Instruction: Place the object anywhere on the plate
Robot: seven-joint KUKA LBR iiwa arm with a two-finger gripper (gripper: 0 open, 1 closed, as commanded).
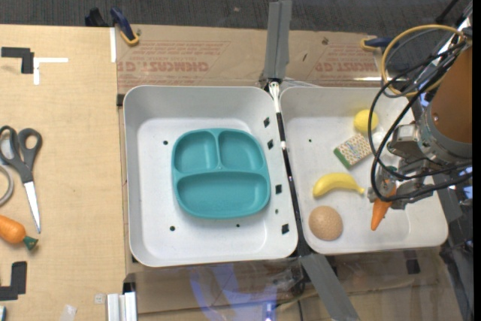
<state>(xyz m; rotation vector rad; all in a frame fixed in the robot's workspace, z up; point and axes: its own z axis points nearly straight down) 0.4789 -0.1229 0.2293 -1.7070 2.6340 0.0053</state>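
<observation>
The arm reaches in from the right over the right bin [428,233]. Its hand [387,195] points down, clamped on a carrot [378,214].

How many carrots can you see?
2. One carrot hangs point-down at the gripper over the right bin. The other carrot lies on the bench by the scissors.

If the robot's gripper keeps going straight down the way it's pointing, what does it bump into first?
Probably the white floor of the right bin. The gripper points down with an orange carrot at its tip, so the carrot would likely touch first, though depth is hard to judge.
</observation>
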